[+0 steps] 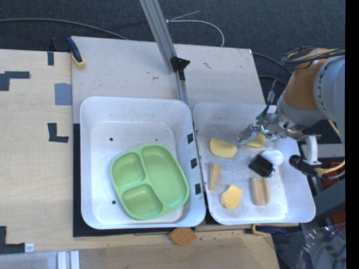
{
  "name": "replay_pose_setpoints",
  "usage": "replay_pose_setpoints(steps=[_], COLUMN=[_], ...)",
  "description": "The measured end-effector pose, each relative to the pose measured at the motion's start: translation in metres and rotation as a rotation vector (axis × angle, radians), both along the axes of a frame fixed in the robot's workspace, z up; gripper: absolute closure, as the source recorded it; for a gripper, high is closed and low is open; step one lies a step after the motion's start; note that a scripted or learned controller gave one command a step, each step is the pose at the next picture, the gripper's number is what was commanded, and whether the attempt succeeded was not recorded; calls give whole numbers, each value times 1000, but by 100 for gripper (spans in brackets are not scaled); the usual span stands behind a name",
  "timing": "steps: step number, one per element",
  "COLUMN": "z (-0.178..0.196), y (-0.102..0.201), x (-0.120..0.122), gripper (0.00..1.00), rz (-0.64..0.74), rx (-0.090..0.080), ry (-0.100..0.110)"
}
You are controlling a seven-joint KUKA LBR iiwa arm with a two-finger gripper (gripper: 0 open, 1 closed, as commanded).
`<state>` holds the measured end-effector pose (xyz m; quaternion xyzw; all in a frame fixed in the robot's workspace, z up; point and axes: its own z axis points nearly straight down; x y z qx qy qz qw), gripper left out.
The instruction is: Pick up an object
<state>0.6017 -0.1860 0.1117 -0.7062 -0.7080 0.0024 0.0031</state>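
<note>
1. I've got two white bins side by side. The left bin [90, 150] is the bigger-looking one, and the right bin [291, 206] has all the small stuff in it.
2. The arm [314, 88] comes in from 3 o'clock, grey with the orange band, and hangs over the right bin's upper right part.
3. A green divided plate [148, 181] sits in the left bin, toward that bin's 5 o'clock corner.
4. The gripper [252, 133] is low over the right bin at about 1 o'clock from the bin's middle. Honestly I can't tell how its fingers are set.
5. Just at 9 o'clock of the gripper lies a yellow piece [222, 148]. Another pale yellow bit [257, 142] sits right under the gripper tip.
6. A black block [261, 165] touches a white ball [274, 157], near the bin's middle right.
7. A tan roll [258, 190] lies at 6 o'clock of the block, a yellow wafer [231, 196] is beside it at 9 o'clock, and a thin tan stick [214, 175] lies by the left wall.
</note>
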Motion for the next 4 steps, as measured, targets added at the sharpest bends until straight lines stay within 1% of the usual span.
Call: replay_pose_setpoints(steps=[1,2,3,4], z=[14,62,125,174], y=[0,-8,-4,-3], x=[2,6,12,13], gripper=[100,100,100,100], rz=[1,-1,0,0], rx=[-1,-2,-3,-3], ry=[-5,-10,-14,-13])
